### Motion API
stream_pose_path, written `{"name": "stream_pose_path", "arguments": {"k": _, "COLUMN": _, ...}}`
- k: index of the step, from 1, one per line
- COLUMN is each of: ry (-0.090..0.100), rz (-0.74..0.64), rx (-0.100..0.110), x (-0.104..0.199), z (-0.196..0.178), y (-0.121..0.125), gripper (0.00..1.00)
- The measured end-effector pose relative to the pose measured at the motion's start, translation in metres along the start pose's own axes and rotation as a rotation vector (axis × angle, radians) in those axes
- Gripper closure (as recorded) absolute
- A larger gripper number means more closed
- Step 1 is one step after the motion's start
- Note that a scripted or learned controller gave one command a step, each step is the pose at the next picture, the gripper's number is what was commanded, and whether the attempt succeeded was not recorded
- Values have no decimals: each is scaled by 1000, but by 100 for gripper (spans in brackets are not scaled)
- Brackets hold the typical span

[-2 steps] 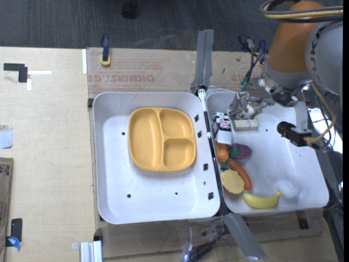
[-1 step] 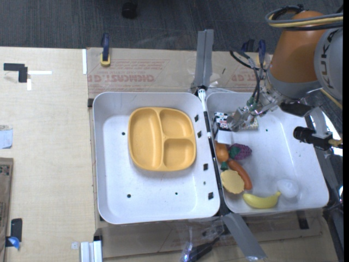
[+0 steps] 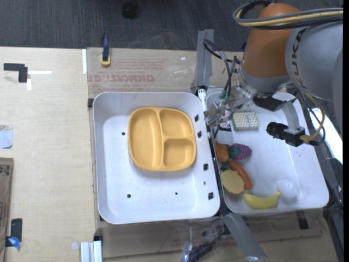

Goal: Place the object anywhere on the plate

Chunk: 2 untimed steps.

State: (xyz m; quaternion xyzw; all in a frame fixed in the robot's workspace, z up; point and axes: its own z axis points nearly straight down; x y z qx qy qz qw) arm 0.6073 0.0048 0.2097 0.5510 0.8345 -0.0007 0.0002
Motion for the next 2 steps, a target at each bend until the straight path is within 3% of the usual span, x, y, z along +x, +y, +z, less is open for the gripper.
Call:
{"name": "stream_pose_path", "arguments": {"k": 1, "ry": 1, "rz": -113, "rx": 2, "x": 54, "z": 19, "y": 24, "gripper": 100}}
{"name": "stream_pose_path", "arguments": {"k": 2, "ry": 1, "rz": -113, "rx": 2, "x": 54, "z": 19, "y": 24, "gripper": 0}}
